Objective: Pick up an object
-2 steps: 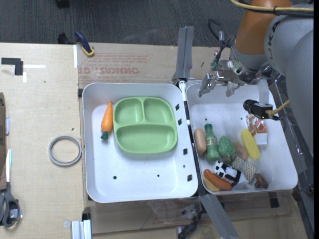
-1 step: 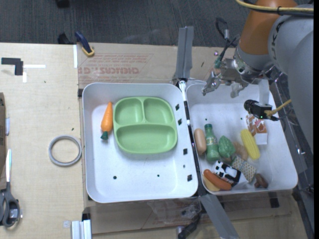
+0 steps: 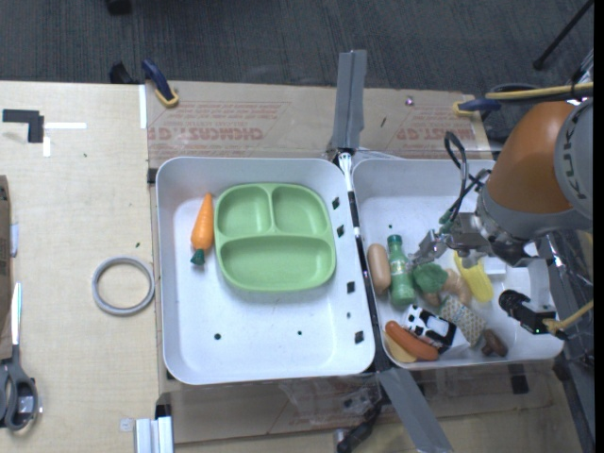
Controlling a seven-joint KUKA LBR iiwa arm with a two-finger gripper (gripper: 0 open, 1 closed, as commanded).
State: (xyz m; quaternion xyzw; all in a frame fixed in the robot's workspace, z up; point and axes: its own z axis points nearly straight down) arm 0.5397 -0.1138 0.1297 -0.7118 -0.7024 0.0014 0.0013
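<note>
Open white floor in the right bin's (image 3: 415, 182) far half; crowded toy pile (image 3: 429, 300) along its near side.

In the right bin (image 3: 377, 196), just off my gripper (image 3: 436, 245), the objects lie in a loose heap: a green bottle (image 3: 399, 270) lying lengthwise with a tan hot dog (image 3: 378, 268) close along the side nearer the left bin, a green leafy piece (image 3: 431, 278) and a yellow piece (image 3: 473, 280) on its other side. Toward the bin's near wall lie a black-and-white cow-patterned toy (image 3: 430, 326), an orange-red sausage-like piece (image 3: 409, 342) and a speckled grey block (image 3: 461, 317). Across the divider from the right bin, an orange carrot (image 3: 202, 225) rests upright against the edge of a green divided plate (image 3: 276, 236).
</note>
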